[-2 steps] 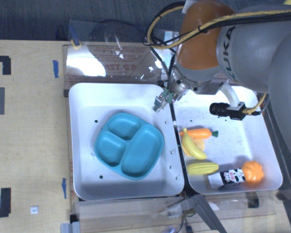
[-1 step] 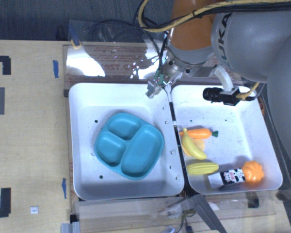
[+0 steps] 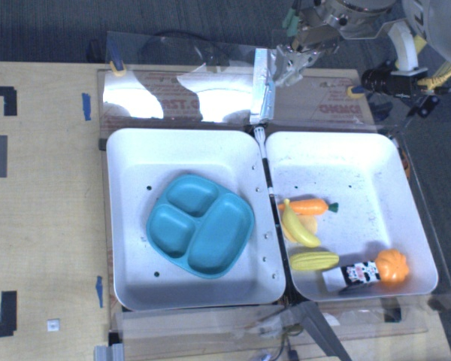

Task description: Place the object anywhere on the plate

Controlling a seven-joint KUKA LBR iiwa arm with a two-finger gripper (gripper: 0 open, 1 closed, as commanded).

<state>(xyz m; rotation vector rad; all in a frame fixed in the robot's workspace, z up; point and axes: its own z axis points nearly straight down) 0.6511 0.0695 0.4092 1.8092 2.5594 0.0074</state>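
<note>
A blue three-compartment plate (image 3: 201, 225) lies in the left white bin (image 3: 128, 164) with nothing on it. The right bin (image 3: 361, 164) holds a toy carrot (image 3: 310, 207), a yellow banana (image 3: 298, 229), a yellow corn cob (image 3: 313, 261), a small black-and-white milk carton (image 3: 355, 275) and an orange pumpkin (image 3: 391, 266). My gripper (image 3: 289, 65) hangs high at the top of the view, above the back edge of the bins, near the divider between them. No object sits between its fingers.
A clear plastic panel (image 3: 180, 89) and cardboard (image 3: 323, 100) stand behind the bins. Black cable clamps (image 3: 395, 81) sit at the upper right. Wooden bench surface (image 3: 37, 201) lies to the left with black markers and blue tape.
</note>
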